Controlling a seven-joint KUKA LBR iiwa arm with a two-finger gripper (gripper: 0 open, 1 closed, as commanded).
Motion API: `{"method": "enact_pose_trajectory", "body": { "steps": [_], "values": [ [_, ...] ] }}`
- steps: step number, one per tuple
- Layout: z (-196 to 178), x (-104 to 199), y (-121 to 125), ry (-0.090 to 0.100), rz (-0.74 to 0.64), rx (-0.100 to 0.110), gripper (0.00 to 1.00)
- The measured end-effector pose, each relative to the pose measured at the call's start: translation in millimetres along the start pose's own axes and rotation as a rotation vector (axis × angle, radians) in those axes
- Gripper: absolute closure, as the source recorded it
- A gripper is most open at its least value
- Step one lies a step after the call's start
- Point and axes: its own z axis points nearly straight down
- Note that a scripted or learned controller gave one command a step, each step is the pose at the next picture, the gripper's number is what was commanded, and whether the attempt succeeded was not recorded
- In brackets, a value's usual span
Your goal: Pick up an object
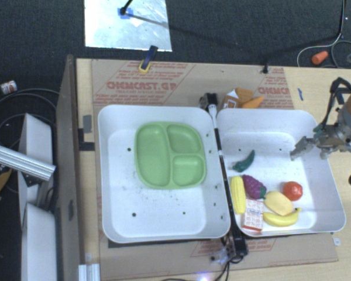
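While the arm reaches in from 3 o'clock, the scene reads as follows:

Gripper [300,147]: over the right bin's upper right part, at about 2 o'clock from that bin's middle; whether it is open or closed cannot be told, and nothing shows between its tips.
Right bin [269,122]: holds all 6 loose toys, gathered toward its 6 o'clock edge.
Green pepper [244,161]: near the bin's middle, at 8 o'clock from the gripper, apart from it.
Corn cob [238,194]: lengthwise along the bin's left wall, just beside the purple grapes [254,186].
Tomato [292,189]: at 3 o'clock from the grapes, just above the lemon [278,203].
Banana [281,218]: touching the lemon's lower side.
Small packet [253,215]: red and white (print unreadable), at 9 o'clock from the banana.
Left bin [114,157]: carries a green 3-compartment plate [169,155] near its middle.
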Motion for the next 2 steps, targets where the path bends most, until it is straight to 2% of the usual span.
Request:
{"method": "enact_pose_trajectory", "body": {
  "steps": [1, 2],
  "values": [
    [30.6, 0.6, -7.5, 0.002, 0.002, 0.004, 0.0],
    [-46.7, 0.2, 26.0, -0.003, -0.003, -0.008, 0.0]
  ]
}}
